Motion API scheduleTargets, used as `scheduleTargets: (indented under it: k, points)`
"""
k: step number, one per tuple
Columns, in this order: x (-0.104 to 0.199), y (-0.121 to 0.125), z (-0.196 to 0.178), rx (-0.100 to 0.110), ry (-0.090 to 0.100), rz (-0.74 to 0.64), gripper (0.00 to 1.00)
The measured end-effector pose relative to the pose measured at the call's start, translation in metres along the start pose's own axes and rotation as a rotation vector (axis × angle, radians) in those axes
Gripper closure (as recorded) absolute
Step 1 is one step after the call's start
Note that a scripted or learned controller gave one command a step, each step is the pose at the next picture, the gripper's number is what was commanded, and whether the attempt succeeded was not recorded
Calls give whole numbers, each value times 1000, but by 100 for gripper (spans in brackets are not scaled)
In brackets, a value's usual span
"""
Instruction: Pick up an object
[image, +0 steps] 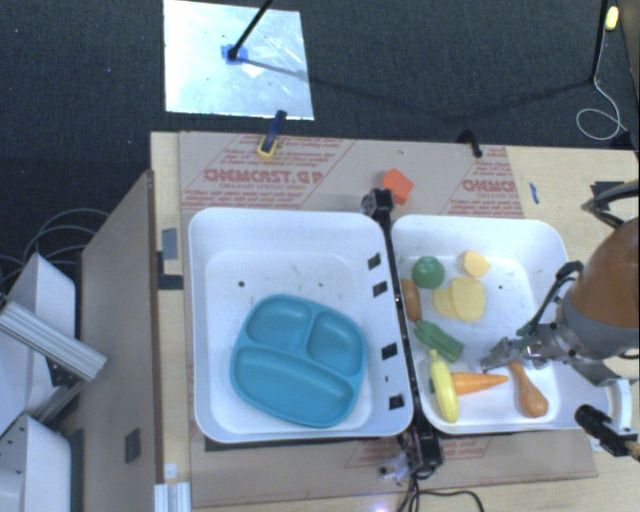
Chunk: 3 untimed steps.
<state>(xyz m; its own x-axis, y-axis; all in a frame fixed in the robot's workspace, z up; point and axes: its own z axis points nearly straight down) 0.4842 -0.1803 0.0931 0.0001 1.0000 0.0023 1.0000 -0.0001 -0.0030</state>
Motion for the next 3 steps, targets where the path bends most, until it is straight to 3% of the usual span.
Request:
scheduleTargets:
  k: [1,2,3]
  points:
    - [40,4,-145,-17,-5,-9,0]
    - [79,2,-75,0,0,-7,0]
    - [163,3,-91,-6,1,-13,0]
